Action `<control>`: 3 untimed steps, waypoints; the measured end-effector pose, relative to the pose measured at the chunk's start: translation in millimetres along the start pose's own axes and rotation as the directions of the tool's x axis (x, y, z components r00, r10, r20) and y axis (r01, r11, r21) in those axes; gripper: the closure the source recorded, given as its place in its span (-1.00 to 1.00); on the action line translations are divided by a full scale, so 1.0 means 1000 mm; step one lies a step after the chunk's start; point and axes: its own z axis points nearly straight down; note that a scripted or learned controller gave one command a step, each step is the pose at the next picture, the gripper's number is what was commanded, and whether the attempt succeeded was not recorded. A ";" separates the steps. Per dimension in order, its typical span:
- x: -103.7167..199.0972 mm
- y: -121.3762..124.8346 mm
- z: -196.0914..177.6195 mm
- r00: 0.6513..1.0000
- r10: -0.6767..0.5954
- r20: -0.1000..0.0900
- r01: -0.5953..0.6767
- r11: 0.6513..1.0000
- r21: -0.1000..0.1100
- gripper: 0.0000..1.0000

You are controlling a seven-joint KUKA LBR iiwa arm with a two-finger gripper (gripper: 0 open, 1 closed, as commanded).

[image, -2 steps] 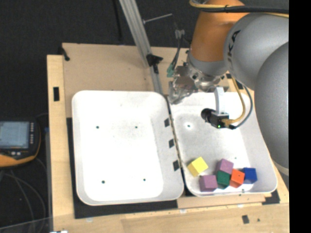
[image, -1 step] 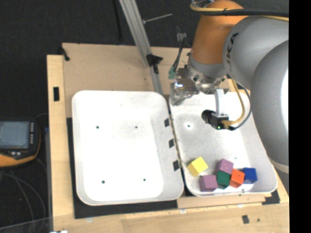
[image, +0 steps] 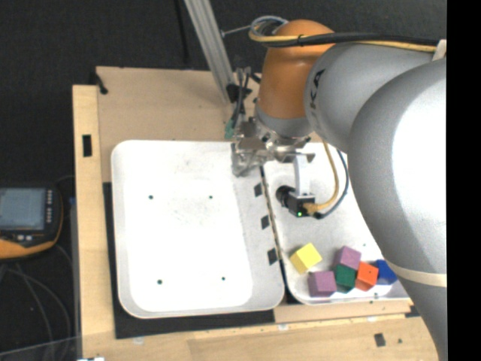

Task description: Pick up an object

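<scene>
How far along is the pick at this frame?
Done: nothing visibly; the yellow block, two purple blocks, green block, orange block and blue block all lie in the near corner of the right bin. In hand: the gripper hangs by that bin's far edge, apart from them. Left: reach a block, grasp, lift.

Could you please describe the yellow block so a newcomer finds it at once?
Find the shallow white bin on the view's right, then the cluster of small cubes at its near end. The yellow cube is leftmost, the only yellow among purple, green, orange and blue.
</scene>
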 end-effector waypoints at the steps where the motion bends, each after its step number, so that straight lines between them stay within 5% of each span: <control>1: 0.020 -0.024 -0.002 1.000 0.001 0.000 -0.001 1.000 -0.002 1.00; 2: 0.019 -0.023 -0.002 1.000 0.006 0.000 -0.006 1.000 -0.004 -1.00; 3: 0.019 -0.023 -0.002 1.000 0.008 0.000 -0.008 1.000 -0.004 -1.00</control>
